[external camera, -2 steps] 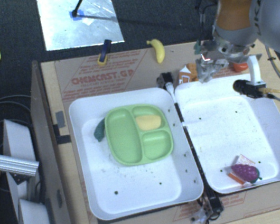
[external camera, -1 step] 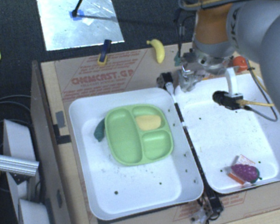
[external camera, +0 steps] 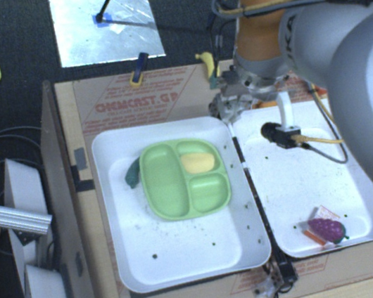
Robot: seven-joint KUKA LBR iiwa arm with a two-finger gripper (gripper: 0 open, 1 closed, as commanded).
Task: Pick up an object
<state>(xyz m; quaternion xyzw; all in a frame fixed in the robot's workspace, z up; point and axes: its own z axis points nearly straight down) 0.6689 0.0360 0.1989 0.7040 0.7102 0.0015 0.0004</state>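
Right at the front, a purple grape-like toy (external camera: 327,229) lies in the near corner of the right bin (external camera: 288,198), resting against a pink and orange item (external camera: 314,223). Over in the left bin (external camera: 184,259), a green divided plate (external camera: 181,179) sits in the middle, a yellow piece (external camera: 198,162) in its far right compartment, and a dark green object (external camera: 132,173) touching its left rim. The gripper (external camera: 228,107) hangs at the far end of the seam between the two bins, the orange-banded arm (external camera: 268,5) looming above it. Whether the fingers are open or closed, I cannot tell, and nothing shows between them.
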